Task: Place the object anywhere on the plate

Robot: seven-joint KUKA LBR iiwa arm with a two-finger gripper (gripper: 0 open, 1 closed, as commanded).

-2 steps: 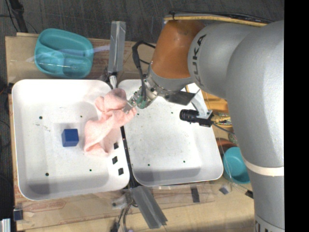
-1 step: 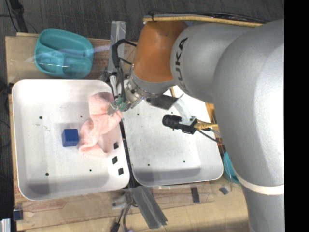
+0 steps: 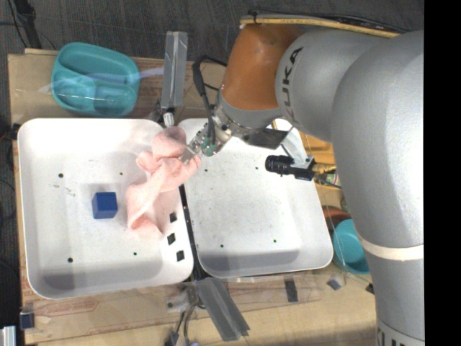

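Observation:
A pink cloth (image 3: 155, 182) hangs bunched over the right side of the left bin (image 3: 43, 193), its lower end trailing toward the bin floor. Its upper end is gathered at my gripper (image 3: 198, 150), which sits over the divide between the two bins and is shut on the cloth. The grey arm with its orange band (image 3: 252, 71) reaches in from the right above the right bin (image 3: 252, 222). A teal plastic plate (image 3: 94, 78) lies on the bench beyond the left bin's far edge, well to the left of the gripper.
A small blue cube (image 3: 105, 205) rests on the left bin's floor, just left of the cloth. A grey bracket (image 3: 173, 71) stands behind the bins near the gripper. Another teal dish (image 3: 353, 247) peeks out at the right, beside the arm.

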